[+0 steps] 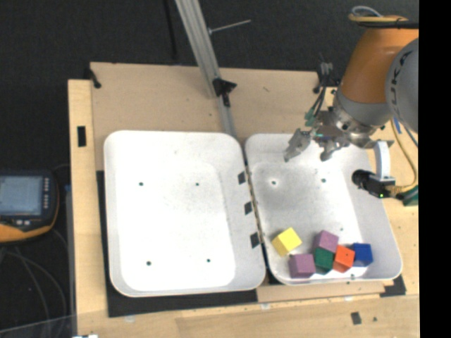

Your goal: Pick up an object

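Small blocks are sitting clustered at the near end of the right bin (366,210), all looking like plain matte cubes with crisp edges. The yellow block (287,241) is lying a little apart from the rest, nearest the divider between the bins, tilted so one corner is pointing toward the camera. Just beside it to the right, a purple block (301,265) is resting against the bin's near wall. A second purple block (326,241) is sitting farther back, touching or nearly touching the green block (323,259) below it. The orange block (344,258) is pressing in beside the green one, and the blue block (362,253) is sitting at the right end of the cluster, close to the orange; whether they are touching is hard to tell.

The gripper (311,146) is hovering over the far end of the same bin, well apart from the blocks. Its two fingers are standing spread, with nothing between them. The grey wrist and the orange band (370,55) are rising behind it toward the upper right.

The left bin (169,210) is lying just beside the right one, their edges meeting at a row of dark clips. Both are resting on the wooden bench (162,97). A metal pole (201,48) is slanting down from the top toward the bins' junction. A handheld pendant (25,203) with a screen is sitting off the bench at the left.
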{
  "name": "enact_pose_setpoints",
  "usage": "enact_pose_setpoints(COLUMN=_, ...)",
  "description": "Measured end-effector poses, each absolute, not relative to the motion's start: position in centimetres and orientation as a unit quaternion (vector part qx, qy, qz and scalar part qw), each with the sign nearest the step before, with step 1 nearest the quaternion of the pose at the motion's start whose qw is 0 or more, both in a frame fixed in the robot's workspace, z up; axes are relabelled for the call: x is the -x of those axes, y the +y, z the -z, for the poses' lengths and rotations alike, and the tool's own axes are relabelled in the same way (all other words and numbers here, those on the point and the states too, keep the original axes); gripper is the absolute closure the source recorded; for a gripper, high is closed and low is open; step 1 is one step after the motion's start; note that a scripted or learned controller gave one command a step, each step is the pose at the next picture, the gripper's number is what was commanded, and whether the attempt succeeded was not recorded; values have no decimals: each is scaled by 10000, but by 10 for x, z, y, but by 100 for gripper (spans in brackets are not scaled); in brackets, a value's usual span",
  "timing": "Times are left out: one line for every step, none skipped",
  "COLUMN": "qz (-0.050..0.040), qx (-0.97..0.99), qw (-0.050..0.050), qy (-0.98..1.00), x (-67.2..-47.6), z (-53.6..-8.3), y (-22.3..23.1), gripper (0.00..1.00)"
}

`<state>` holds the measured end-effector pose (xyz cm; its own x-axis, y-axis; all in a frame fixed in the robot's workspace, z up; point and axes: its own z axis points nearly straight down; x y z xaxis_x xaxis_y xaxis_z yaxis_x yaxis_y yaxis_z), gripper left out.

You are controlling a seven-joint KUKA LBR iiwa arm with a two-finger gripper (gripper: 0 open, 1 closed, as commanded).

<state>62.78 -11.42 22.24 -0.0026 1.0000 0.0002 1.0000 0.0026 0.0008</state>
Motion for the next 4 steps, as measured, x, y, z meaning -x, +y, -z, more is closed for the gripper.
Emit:
enact_pose_setpoints(qz=-5, qx=-7063, qw=2, qy=7079, x=-628, z=-222, y=-114, gripper=0)
enact_pose_setpoints(qz=-14, qx=-7037, qw=-1, qy=7105, x=-670, z=-196, y=24, gripper=0)
enact_pose_setpoints(qz=-6, qx=-7048, qw=16, qy=7094, x=-670, z=-208, y=17, gripper=100)
enact_pose_setpoints(qz=20, qx=-7073, qw=-14, qy=7069, x=-613, z=-196, y=32, gripper=100)
